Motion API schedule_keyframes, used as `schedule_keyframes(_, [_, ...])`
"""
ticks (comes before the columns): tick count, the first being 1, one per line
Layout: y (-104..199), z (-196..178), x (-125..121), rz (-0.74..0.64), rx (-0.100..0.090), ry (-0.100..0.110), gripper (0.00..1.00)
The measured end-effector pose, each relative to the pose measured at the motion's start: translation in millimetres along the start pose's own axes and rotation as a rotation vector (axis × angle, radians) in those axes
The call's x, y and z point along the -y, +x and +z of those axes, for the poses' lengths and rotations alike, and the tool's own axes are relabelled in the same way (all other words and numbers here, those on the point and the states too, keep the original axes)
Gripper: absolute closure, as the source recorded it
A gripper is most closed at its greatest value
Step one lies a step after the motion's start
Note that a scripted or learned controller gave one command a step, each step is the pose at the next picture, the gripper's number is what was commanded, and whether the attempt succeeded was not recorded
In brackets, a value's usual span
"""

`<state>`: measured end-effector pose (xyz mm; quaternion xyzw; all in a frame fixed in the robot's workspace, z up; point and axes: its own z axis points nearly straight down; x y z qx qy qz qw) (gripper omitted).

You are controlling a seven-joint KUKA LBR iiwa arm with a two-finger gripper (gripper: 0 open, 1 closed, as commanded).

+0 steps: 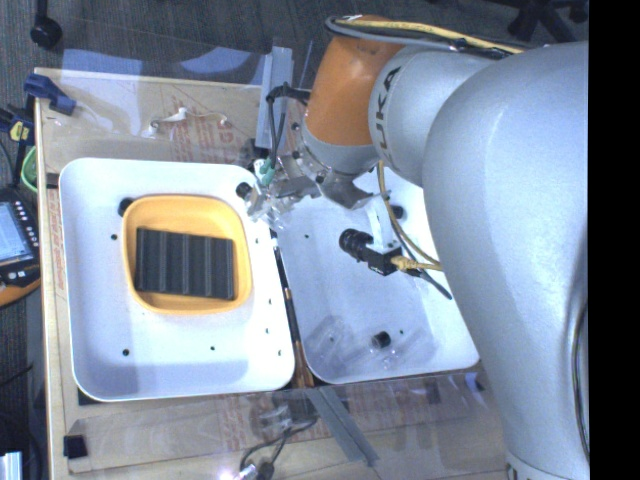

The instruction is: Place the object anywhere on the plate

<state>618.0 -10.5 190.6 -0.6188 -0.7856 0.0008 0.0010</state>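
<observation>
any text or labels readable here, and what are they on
"UKA": dark letters on the grey arm casing beside the orange band, the end of the KUKA brand; the first letter is hidden.
The handheld screen at the left edge: too blurred to read.

1 camera looks down from above the desk (150, 413) at a slant, far enough back to take in both white bins: the left bin (100, 353) whole, the right bin (330, 353) partly covered by the arm (480, 168), which comes in from the right and looms large, close beneath the lens. Floor and chair wheels show along the far edge.
</observation>
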Motion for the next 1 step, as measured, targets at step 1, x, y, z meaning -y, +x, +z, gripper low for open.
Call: schedule_keyframes(1, [-0.1,-0.3,-0.1,0.000,0.000,0.000,0.00])
